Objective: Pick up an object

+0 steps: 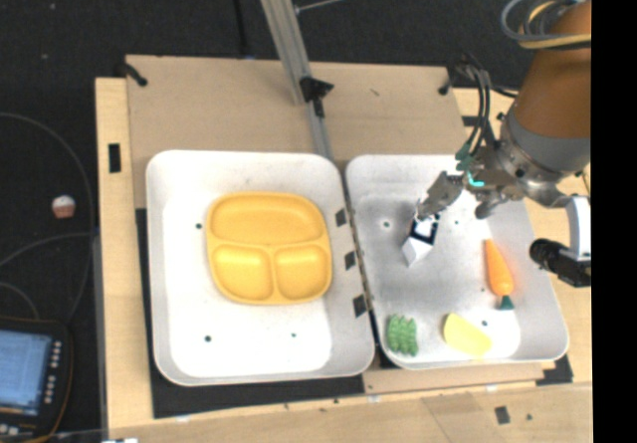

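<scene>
Small white carton with dark print (422, 240) lies in the right white bin (388, 182), well left of the orange plastic carrot (499, 270). My gripper (439, 198) hangs just above it; I can't tell its opening. I'd centre it, then descend straight.

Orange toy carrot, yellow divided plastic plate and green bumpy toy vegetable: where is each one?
Orange toy carrot (498, 268), camera view, middle of its body.
Yellow divided plastic plate (269, 246), camera view, central ridge.
Green bumpy toy vegetable (401, 333), camera view, its centre.
</scene>
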Robot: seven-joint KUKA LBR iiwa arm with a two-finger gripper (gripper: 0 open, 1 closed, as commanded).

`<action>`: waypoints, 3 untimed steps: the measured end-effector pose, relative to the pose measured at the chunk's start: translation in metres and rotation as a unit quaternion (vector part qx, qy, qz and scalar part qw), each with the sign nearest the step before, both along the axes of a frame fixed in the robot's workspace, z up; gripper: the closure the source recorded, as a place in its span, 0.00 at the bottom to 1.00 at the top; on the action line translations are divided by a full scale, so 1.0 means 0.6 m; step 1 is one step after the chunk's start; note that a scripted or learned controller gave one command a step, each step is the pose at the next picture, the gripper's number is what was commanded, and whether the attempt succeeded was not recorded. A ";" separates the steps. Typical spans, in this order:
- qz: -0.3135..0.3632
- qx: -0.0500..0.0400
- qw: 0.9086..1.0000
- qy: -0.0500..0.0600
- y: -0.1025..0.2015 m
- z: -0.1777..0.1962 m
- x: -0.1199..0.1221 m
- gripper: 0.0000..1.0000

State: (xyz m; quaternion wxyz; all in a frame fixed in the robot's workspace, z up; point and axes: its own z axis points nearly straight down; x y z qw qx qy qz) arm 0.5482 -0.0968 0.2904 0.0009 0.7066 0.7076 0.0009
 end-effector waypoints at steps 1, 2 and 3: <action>-0.001 -0.001 1.000 0.002 -0.009 -0.086 -0.015 0.00; -0.001 -0.001 1.000 0.003 -0.008 -0.161 -0.004 0.00; -0.001 0.000 1.000 0.004 -0.008 -0.254 -0.022 0.00</action>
